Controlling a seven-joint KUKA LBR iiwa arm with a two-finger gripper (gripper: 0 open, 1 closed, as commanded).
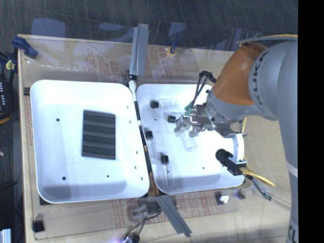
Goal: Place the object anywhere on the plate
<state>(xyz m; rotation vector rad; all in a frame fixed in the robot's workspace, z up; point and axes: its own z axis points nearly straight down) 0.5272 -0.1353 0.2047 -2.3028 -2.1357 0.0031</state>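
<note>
Plywood makes up the surface (76,219) — pale, printed with faint red lettering, and carrying two shallow white bins side by side. Beyond its far edge lies dark grey carpet, where two small black shapes sit near the top of the view. A blue clamp (24,46) grips the far left corner of the surface, and a grey metal bar (137,49) runs down to the seam between the bins; another (174,217) angles away at the near edge.

The left bin (45,100) holds a dark ribbed rectangular plate (99,134), lying flat near its middle. The right bin (202,173) contains several small clear vials with black caps, scattered: one (154,104) near the far left corner, one (148,134) by the left wall, one (164,160) nearer the front. All are well apart from the plate.

The arm reaches in from the right, its orange band above the wrist, and the jaws (188,126) hang over the middle of the right bin. A clear object (189,144) lies just below them — whether they hold it, or how far open they stand, I cannot tell.
</note>
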